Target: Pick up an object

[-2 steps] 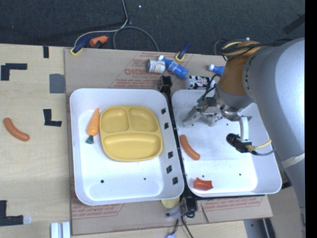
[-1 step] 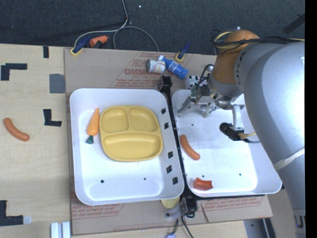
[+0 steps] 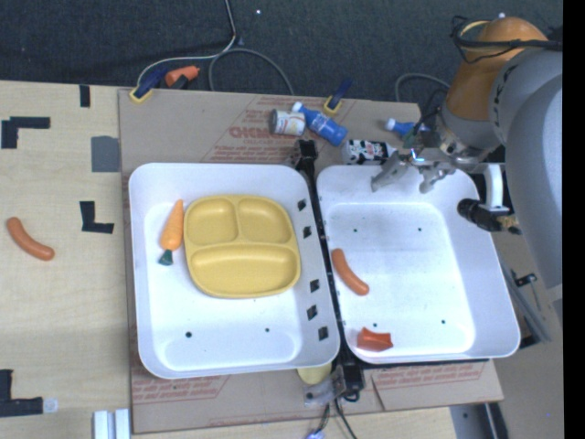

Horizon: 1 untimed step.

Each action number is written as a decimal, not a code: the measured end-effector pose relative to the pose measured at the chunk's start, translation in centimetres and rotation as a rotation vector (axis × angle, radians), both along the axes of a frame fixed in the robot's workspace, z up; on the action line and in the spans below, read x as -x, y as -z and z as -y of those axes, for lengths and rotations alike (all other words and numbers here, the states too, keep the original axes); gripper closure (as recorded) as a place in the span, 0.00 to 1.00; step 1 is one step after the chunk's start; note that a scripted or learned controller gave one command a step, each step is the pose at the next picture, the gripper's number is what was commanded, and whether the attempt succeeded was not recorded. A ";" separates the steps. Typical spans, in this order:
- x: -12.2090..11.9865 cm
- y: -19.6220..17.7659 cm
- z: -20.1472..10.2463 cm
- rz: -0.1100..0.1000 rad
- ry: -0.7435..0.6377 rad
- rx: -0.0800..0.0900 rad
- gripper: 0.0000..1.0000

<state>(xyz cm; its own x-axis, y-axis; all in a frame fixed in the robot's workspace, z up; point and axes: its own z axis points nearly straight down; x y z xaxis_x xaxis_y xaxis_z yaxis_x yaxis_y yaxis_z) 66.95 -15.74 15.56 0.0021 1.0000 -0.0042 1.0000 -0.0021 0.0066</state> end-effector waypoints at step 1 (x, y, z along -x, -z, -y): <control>8.0 7.3 -6.2 -0.007 -0.004 -0.002 0.00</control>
